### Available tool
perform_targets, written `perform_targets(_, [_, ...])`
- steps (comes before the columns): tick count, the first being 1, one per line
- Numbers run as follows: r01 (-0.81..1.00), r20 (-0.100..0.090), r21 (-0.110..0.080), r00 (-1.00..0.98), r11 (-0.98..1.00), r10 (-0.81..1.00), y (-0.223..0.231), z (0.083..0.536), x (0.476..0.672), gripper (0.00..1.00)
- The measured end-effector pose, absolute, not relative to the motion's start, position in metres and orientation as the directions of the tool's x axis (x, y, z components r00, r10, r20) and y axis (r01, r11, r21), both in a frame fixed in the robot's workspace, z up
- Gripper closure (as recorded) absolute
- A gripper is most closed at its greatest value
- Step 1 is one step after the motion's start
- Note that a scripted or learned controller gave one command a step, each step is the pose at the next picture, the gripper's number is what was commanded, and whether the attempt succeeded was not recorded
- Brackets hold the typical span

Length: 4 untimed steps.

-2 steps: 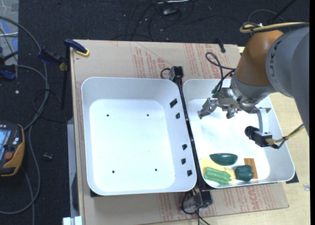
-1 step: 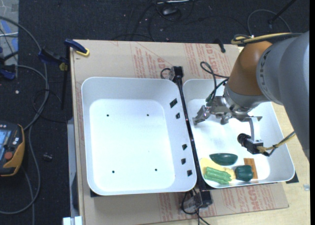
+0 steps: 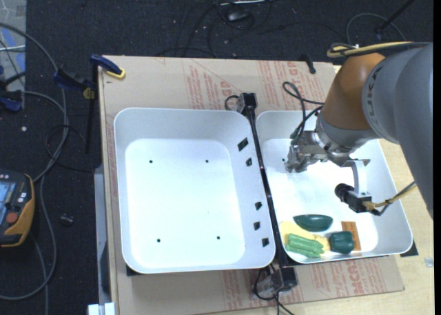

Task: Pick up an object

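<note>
hovering gripper [image 3: 298, 160] above right bin [image 3: 396, 227], well apart from green objects [image 3: 317, 234].

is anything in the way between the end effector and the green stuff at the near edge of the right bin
Nothing visible blocks it. The end effector hangs over the far part of the right bin, and bare white floor lies between it and the dark green piece, the light green piece and the teal piece near the front wall.

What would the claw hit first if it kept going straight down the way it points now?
Most likely the bare white floor of the right-hand shallow white bin beneath the claw. The dark green bowl-shaped object and its neighbours lie nearer the camera, off that line, though depth is uncertain.
</note>
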State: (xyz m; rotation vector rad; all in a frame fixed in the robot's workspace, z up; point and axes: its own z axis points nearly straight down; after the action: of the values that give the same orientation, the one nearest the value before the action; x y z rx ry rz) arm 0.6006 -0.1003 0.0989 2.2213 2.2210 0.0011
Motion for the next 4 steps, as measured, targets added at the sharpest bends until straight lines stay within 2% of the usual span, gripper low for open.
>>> perform_targets(1, [1.0, 0.0, 0.003, 0.0, 0.0, 1.0, -0.101, 0.141, 0.6, 1.0])
perform_targets(2, [1.0, -0.001, 0.005, 0.0, 0.0, 1.0, -0.105, 0.202, 0.606, 1.0])
perform_targets(3, [1.0, 0.0, 0.003, 0.0, 0.0, 1.0, -0.105, 0.239, 0.606, 1.0])
perform_targets(4, [1.0, 0.001, -0.001, -0.004, 0.004, 1.0, -0.059, 0.229, 0.6, 1.0])
